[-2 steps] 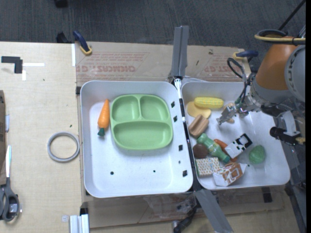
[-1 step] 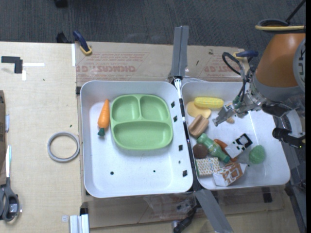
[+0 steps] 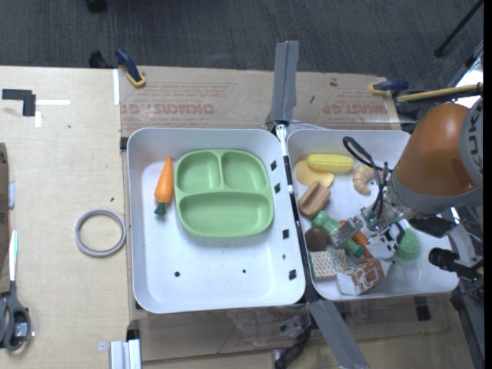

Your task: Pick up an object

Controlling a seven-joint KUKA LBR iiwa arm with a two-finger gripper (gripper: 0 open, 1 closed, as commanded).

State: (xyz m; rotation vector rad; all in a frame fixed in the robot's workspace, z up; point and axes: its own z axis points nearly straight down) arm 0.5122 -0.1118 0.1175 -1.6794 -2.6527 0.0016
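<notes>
Item: my gripper (image 3: 361, 229), hanging low in the right bin (image 3: 430, 279), over the crowded pile toward its 7 o'clock corner; I cannot tell how my jaws are standing.

Room: bare floor is lying toward 4 o'clock; the bin divider is sitting close at 9 o'clock.

Contents around me: one yellow corn cob (image 3: 330, 162) at 11 o'clock, one brown bread roll (image 3: 314, 198), one green piece (image 3: 407, 244) at 3 o'clock.

Left bin (image 3: 207, 283): one green divided tray (image 3: 224, 193), one carrot (image 3: 164, 183) at its 9 o'clock.
</notes>
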